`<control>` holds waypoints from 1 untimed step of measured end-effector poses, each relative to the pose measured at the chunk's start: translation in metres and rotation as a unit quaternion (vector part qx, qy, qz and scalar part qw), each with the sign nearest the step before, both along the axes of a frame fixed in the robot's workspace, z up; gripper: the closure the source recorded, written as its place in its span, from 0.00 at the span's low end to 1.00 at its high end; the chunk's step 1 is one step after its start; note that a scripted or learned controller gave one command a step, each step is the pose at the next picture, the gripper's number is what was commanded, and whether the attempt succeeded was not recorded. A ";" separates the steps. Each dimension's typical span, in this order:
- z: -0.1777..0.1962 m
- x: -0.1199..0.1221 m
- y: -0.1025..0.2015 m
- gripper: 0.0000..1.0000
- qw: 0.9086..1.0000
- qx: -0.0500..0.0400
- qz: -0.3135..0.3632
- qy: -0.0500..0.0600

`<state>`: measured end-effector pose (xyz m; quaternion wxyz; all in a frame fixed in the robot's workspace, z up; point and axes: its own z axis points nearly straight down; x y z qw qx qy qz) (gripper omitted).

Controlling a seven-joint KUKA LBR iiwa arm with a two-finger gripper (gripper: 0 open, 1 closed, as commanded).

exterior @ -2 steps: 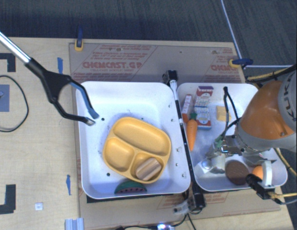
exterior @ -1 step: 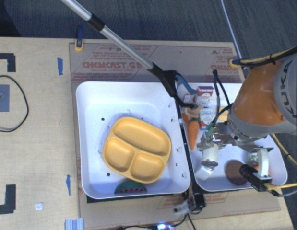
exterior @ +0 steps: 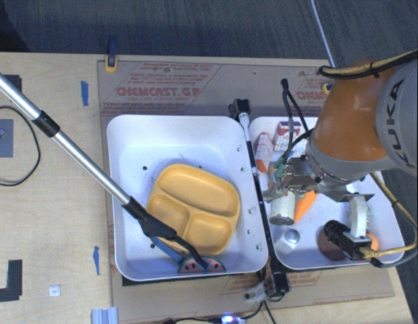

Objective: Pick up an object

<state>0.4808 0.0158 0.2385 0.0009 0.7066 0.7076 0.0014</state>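
Two white bins are borne by the desk (exterior: 53, 201): one yellow tray (exterior: 194, 208) left, one orange carrot (exterior: 304, 206) right. The claw's (exterior: 284, 181) opening cannot be told.

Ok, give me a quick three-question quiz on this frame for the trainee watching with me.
1. True or false: the yellow divided tray lies in the left bin.
2. Which thing lies closest to the orange carrot-shaped piece?
A. the small white cylinder
B. the blue-handled tool
C. the metal pole
3. Fill in: the arm's orange band hangs over the ____ bin.

Key:
1. True. The tray takes up much of that bin's floor.
2. A. The cylinder lies right beside the carrot piece in the right bin.
3. Right.
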 end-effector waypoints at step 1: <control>0.010 0.001 0.000 1.00 1.000 0.000 0.001 -0.002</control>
